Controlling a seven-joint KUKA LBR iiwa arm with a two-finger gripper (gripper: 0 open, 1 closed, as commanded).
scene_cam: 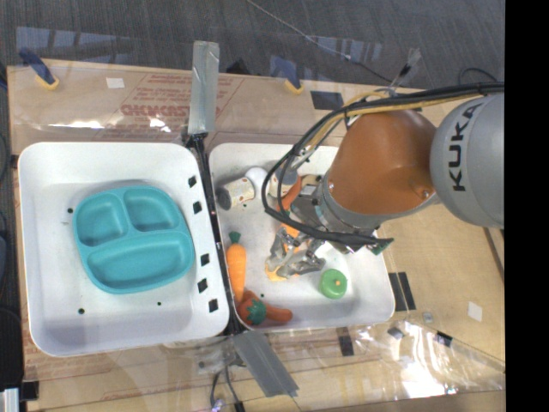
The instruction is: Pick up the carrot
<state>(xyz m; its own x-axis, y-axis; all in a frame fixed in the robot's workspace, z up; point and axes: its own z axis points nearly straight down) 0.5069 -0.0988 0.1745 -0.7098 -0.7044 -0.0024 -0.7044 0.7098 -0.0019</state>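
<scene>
I found the carrot lying lengthwise against the left wall of the right bin, leafy end up. The hand hovered just beside it, toward the bin's middle; I could not tell its state. I judged it needed to shift left, align across the carrot, and avoid the wall.

Bright, even overhead light, with glare on the plastic sheeting and soft focus throughout.
</scene>
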